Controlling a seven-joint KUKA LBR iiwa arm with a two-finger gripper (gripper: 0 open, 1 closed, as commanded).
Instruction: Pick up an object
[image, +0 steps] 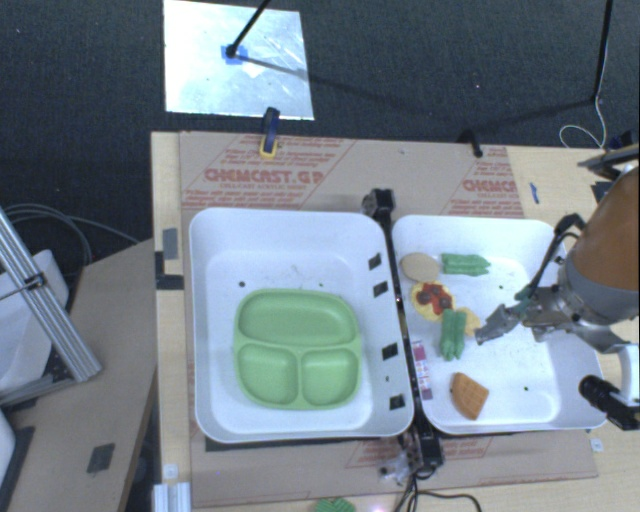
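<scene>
Several small food toys lie in the right bin (520, 395): a beige oval (420, 266), two green pieces (465, 264) (453, 333), a red-and-yellow piece (433, 298) and an orange wedge (468, 394). Just right of the lower green piece, the gripper (495, 325) hangs low over the bin floor, with nothing between its fingers. A green divided plate (297, 347) sits in the left bin (290, 235).

The claw (494, 326) hangs over the right bin (520, 395) just beside a green toy (453, 333), and the left bin (215, 300) holds a green tray (297, 347).
</scene>
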